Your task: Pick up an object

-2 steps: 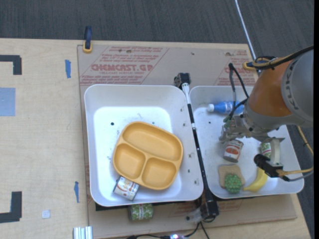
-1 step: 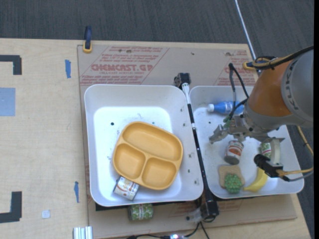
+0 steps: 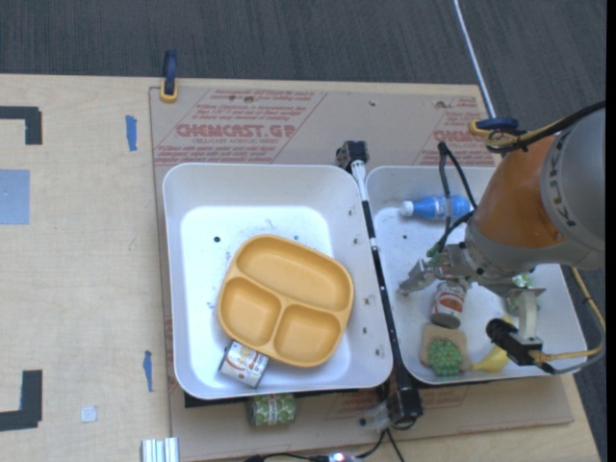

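Note:
My gripper [image 3: 440,275] hangs over the middle of the right bin [image 3: 574,327], open, with one finger [image 3: 416,280] reaching left. A small red and white can [image 3: 449,303] stands just in front of it, close under the fingers, not held. A white bottle with a blue cap [image 3: 435,207] lies at the back of that bin. A tan slab topped with green peas [image 3: 444,350] and a yellow piece [image 3: 492,359] lie at the bin's front.
The left bin [image 3: 183,258] holds a yellow divided plate [image 3: 286,299] and a small can [image 3: 243,364] by its front corner. A green can [image 3: 272,410] lies on the bench in front of the left bin.

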Controlling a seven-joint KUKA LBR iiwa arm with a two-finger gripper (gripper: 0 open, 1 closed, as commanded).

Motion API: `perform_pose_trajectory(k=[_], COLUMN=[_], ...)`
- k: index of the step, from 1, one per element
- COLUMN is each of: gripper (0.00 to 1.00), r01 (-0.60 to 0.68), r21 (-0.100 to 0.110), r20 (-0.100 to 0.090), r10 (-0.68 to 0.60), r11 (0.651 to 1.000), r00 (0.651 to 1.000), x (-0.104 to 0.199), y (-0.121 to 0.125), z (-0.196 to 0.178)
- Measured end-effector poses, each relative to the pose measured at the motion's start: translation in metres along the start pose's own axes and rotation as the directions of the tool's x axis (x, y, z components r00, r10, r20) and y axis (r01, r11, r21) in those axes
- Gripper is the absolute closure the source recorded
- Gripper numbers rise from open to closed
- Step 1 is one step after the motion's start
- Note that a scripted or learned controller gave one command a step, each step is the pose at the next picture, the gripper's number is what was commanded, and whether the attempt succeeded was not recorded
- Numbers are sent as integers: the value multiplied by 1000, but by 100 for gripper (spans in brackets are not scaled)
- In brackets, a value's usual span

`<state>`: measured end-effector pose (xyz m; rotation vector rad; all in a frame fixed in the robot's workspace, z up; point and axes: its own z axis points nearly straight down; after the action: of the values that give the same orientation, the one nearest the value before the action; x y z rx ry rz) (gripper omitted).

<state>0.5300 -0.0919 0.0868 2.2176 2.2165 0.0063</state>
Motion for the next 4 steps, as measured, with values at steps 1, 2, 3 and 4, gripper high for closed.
perform_pose_trajectory(k=[1,2,3,4], gripper=[0,0,0,100], r01=[1,0,1,0], r21=[-1,-2,-1,-9], r20=[-1,0,-1,2], r10=[-1,0,-1,0], r11=[1000,1000,1000,1000], r00=[1000,1000,1000,1000], x=[-1,0,-1,-2], y=[-22,-25,-24,-21], z=[0,0,0,-11])
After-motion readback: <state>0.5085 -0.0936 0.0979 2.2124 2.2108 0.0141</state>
